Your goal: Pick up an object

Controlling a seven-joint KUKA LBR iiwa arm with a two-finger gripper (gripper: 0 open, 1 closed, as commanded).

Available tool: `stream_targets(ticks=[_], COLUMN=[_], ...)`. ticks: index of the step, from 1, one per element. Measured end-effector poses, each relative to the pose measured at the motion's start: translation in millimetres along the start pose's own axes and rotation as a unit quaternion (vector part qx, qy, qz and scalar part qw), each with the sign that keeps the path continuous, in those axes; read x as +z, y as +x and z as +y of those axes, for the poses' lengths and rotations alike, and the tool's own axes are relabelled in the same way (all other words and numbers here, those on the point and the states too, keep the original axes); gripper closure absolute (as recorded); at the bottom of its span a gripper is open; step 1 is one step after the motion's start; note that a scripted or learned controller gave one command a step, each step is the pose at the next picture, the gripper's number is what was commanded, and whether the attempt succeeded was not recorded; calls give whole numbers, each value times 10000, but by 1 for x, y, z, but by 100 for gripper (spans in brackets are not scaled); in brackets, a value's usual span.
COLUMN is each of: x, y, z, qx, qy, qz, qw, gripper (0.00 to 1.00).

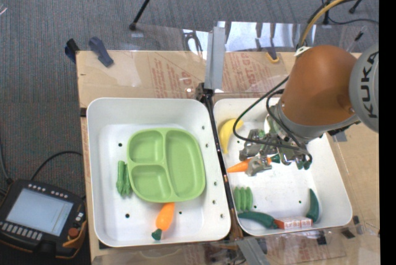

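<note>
Two shallow white bins sit side by side on the desk (154, 75). The left bin (102, 115) holds a green divided plate (166, 165), lying flat near its middle. A green bean pod (124, 178) lies just beside the plate's left edge, and an orange carrot toy (164, 219) lies at the plate's lower edge, close to the bin's front wall.

The arm (318, 87) reaches in from the right and hangs over the right bin (340, 186). Its gripper (263, 155) is low inside this bin, pointing toward the bin's left side — I cannot tell if it is released or clenched, because the metal parts are too tangled to read. A second orange carrot (242, 165) lies directly under the gripper, its tip pointing to the left wall; it seems to touch the gripper, but no grasp is visible. A yellow banana (226, 132) lies near the left wall, behind the carrot.

Toward the front of the right bin lie a small green pod (243, 197), a dark green vegetable (258, 218) beside a small red and white block (293, 223), and another dark green piece (314, 205) near the right corner.
</note>
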State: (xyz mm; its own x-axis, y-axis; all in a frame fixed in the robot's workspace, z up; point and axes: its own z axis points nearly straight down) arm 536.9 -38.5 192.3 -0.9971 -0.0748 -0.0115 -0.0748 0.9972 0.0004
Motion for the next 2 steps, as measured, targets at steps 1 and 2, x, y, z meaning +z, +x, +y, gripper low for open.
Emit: stream_targets(ticks=[1,2], x=[-59,-86], y=[-32,-85], z=[87,68], qx=[1084,-276], qy=[-1,-2], qz=[38,49], qw=[9941,9996], gripper=[100,100])
